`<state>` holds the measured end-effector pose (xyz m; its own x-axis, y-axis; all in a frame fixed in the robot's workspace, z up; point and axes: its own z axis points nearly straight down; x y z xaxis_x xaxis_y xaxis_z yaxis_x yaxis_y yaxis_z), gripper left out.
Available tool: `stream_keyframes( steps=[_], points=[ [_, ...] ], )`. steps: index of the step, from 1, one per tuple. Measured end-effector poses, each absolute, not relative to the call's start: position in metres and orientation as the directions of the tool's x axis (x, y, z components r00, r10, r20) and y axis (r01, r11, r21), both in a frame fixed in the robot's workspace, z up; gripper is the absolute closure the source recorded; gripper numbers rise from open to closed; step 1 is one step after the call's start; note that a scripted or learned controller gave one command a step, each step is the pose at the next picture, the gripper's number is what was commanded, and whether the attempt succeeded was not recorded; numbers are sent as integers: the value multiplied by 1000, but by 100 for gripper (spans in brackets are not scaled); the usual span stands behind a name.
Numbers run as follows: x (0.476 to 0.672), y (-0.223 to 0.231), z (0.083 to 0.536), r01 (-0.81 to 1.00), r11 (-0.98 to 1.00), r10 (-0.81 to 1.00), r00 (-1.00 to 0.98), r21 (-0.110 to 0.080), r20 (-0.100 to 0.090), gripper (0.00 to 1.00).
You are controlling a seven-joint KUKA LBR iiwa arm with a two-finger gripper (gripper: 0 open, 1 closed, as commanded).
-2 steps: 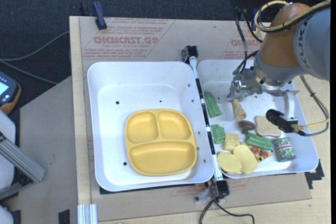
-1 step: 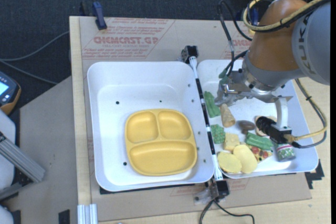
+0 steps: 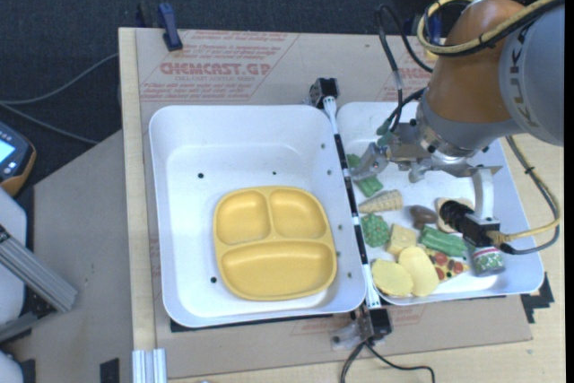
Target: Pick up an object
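Red print on the brown paper-faced board (image 3: 215, 67) under the bins reads "CHEMCAST GP". The finer red lines around it are too small to read. This writing lies well beyond the pincer (image 3: 387, 155), up and toward the view's left of it.

The grey arm with its orange band (image 3: 475, 67) comes in from the view's right and covers the far part of the right-hand shallow white bin (image 3: 527, 275). The pincer hangs low over that bin's far left area. Whether it is released or clenched cannot be told, because the wrist hides it.

A small green plastic piece (image 3: 363, 163) lies just beside the pincer on the view's left, close to the bin wall. The other toy foods lie in the same bin on the near side of the pincer:
- a pale yellow cone like a corn cob (image 3: 381, 202)
- a dark green knobbly piece (image 3: 375, 231)
- a yellow wedge block (image 3: 404, 238)
- two pale yellow rounded lumps (image 3: 408, 274)
- a brown oval piece (image 3: 423, 215)
- a green ridged bar (image 3: 444, 242)
- a flat red-speckled piece (image 3: 444, 265)
- a small tin with a green label (image 3: 487, 262), its print unreadable

Well to the view's left of the pincer, the left-hand white bin (image 3: 179, 157) holds a yellow three-compartment plastic plate (image 3: 272, 242). A black clip (image 3: 325, 90) sits on the seam between the bins just beyond the pincer. A blue clamp (image 3: 169, 27) grips the board's far left edge.
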<state>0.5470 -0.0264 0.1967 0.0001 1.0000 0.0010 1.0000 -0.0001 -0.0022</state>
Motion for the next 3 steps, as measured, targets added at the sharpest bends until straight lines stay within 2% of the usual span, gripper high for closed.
stream_keyframes(
  steps=[1, 2, 3],
  points=[
    [499, -62, 184, 1000, -5, 1000, 5, -7, 1, 0],
    [519, -87, 109, 1000, 3, 1000, -3, 26, -4, 0],
    [480, -140, 135, 1000, -6, 1000, 6, 1, -3, 0]
  ],
)
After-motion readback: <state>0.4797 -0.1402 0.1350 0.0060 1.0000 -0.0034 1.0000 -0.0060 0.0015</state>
